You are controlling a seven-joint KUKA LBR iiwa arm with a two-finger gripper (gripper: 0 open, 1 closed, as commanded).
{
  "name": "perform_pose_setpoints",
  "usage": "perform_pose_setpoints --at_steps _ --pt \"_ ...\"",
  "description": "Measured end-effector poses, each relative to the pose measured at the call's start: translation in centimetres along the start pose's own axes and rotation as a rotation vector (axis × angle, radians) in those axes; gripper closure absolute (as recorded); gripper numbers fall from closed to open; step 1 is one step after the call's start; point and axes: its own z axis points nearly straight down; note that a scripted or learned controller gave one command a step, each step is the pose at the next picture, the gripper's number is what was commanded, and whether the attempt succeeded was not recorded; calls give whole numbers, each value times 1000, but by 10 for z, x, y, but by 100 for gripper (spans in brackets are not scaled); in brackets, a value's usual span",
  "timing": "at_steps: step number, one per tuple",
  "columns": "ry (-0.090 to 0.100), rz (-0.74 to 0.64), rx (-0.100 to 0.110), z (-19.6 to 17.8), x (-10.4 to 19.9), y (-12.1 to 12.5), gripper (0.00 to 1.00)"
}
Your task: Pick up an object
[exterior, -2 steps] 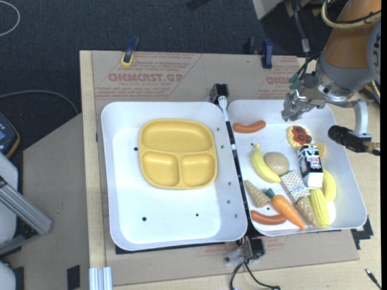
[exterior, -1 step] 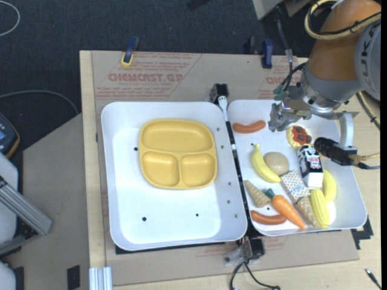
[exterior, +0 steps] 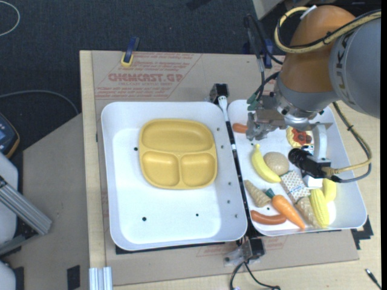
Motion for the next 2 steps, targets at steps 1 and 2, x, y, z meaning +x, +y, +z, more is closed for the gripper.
perform_pose_setpoints --at_steps 1,2 --pt "-1 4 -5 -10 4 -6 100" --pt "-2 4 -5 -11 6 -4 100"
